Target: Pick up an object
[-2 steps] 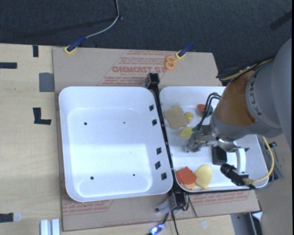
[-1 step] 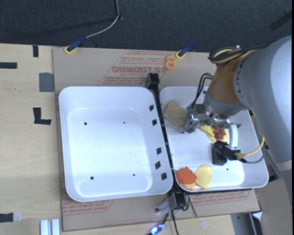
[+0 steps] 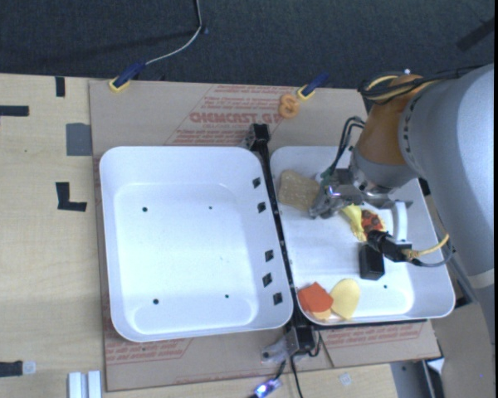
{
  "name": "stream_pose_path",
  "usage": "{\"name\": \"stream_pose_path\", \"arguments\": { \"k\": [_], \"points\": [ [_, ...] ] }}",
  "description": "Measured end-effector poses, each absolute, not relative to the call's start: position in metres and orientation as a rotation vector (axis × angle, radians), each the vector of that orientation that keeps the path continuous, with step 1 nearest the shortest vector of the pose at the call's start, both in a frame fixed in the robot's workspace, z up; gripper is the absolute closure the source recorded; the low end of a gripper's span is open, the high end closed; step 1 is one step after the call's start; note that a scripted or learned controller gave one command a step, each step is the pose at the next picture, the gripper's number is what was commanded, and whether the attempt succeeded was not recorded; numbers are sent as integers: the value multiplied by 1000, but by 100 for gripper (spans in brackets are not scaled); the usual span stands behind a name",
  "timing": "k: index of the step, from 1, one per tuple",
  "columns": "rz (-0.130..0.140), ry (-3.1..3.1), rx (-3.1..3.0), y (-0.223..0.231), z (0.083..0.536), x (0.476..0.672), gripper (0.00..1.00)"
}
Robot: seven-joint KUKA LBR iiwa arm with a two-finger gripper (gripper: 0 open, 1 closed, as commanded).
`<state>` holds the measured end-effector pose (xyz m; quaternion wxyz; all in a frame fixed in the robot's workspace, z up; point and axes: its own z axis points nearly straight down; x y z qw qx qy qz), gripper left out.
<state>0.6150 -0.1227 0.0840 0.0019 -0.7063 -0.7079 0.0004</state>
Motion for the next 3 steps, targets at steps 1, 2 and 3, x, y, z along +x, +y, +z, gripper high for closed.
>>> {"name": "stream_pose_path", "arguments": {
  "k": [1,2,3],
  "points": [
    [2,-2224,-2217,-98,83,649,100],
    [6,-2219,-2220,-109,91,624,100],
    [-1,-2222,-2221,-144,84,655,100]
  ]
}}
